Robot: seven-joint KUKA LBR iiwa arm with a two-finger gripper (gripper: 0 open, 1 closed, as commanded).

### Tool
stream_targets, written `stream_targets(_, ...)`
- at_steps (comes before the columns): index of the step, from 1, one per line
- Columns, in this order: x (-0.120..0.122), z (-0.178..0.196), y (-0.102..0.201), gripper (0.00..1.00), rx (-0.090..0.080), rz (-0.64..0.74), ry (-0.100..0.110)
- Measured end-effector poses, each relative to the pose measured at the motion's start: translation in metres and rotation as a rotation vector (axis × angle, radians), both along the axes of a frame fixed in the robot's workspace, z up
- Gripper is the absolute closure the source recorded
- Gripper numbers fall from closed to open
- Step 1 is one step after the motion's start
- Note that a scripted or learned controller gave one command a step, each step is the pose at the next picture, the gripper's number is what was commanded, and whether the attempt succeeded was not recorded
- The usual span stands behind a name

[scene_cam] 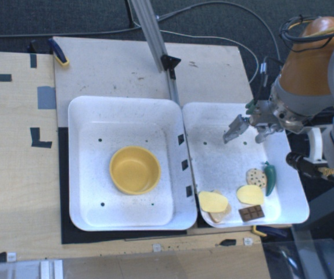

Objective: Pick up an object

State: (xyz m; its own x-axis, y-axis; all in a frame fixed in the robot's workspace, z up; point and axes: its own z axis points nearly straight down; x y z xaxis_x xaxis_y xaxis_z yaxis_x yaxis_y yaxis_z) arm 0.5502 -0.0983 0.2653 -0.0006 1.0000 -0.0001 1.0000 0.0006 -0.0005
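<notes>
Sitting upright in the left bin [85, 156], a round yellow bowl [135, 170].

A yellow bowl [135, 170] sits upright in the left bin. The right bin's near end holds 2 flat yellow pieces [213, 201] [250, 194], a brown square [251, 213], a speckled cookie [255, 177], and possibly a green pepper [269, 176].

A yellow bowl [135, 170] sits in the speckled white bin [85, 121], well left of the grey metal hand [247, 131]. Below the hand lie a green pepper [269, 177], a tan cookie with dark spots [256, 178], two pale yellow pieces [213, 201], and a brown chocolate block [251, 213].
</notes>
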Motion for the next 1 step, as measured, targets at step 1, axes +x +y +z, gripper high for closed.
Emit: stream_targets(1,0.0049,-0.059,-0.005,0.0,0.0,0.0,0.005)
